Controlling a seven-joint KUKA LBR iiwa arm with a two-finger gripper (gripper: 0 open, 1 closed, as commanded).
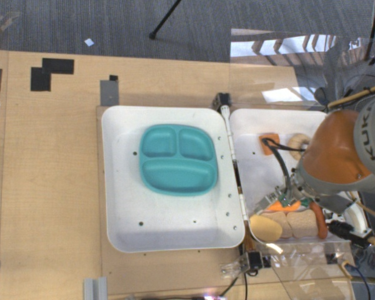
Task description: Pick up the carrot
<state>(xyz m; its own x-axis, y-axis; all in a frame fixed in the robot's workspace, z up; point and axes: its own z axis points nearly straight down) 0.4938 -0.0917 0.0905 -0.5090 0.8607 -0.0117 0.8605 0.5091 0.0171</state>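
Observation:
The carrot point(279, 207) lies near the front of the right bin point(250, 167), a small orange piece with a bit of green at its right end. My gripper point(285, 196) hangs right over it, below the arm's orange band point(334, 149). The wrist hides most of the gripper and the carrot's upper side, so whether it touches the carrot cannot be told.
A teal divided plate point(177, 159) sits in the left bin point(122, 230). In the right bin a pale round bread roll point(266, 228), a tan cylinder point(297, 224) and a reddish sausage point(319, 221) crowd the carrot. An orange block point(270, 140) and a beige piece point(297, 142) lie further back.

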